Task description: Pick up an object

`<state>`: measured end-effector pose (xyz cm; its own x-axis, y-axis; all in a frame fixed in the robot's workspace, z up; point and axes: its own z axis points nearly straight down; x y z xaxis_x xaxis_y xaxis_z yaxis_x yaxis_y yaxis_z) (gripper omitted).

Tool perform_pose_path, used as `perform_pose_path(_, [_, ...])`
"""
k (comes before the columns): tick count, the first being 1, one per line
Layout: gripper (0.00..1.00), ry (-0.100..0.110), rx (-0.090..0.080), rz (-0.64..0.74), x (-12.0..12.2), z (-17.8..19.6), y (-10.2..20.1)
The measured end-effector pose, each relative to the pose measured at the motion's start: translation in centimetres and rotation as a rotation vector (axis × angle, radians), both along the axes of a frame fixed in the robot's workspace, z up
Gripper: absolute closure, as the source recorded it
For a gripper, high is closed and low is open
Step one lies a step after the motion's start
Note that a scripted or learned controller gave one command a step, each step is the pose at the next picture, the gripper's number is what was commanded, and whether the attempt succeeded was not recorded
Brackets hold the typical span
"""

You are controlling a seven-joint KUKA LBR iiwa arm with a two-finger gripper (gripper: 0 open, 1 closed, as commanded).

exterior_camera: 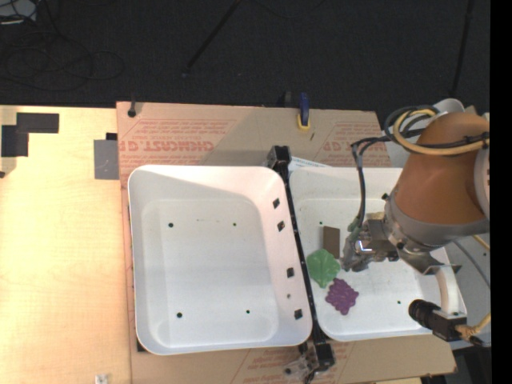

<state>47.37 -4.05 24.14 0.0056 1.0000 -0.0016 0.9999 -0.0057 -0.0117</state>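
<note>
Two shallow white plastic bins side by side on cardboard sheet (200, 138), rounded corners, smooth glossy walls. Left bin (152, 214) shows small dark holes in floor. Right bin (384, 310) holds three objects near its left wall: green crumpled lump (322, 267), purple knobbly cluster (342, 295) just nearer, brown flat rectangular block (330, 238) farther. Gripper (358, 256) low, right of green lump; grip state cannot tell. Orange band (440, 166) bulky above wrist.

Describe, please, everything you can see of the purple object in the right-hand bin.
The purple object is a small, lumpy cluster, like toy grapes, matte and probably plastic. It lies loose on the right bin's white floor near the divider, just below and right of a green object, nearly touching it. The gripper is above it, apart.
</note>
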Motion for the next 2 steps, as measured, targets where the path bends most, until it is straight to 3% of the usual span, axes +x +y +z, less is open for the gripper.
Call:
perform_pose_path(1, [1.0, -0.012, 0.004, 0.014, 0.9, 4.8, 8.0])
perform_pose_path(2, [1.0, -0.024, 0.003, 0.008, 2.2, 18.2, 9.2])
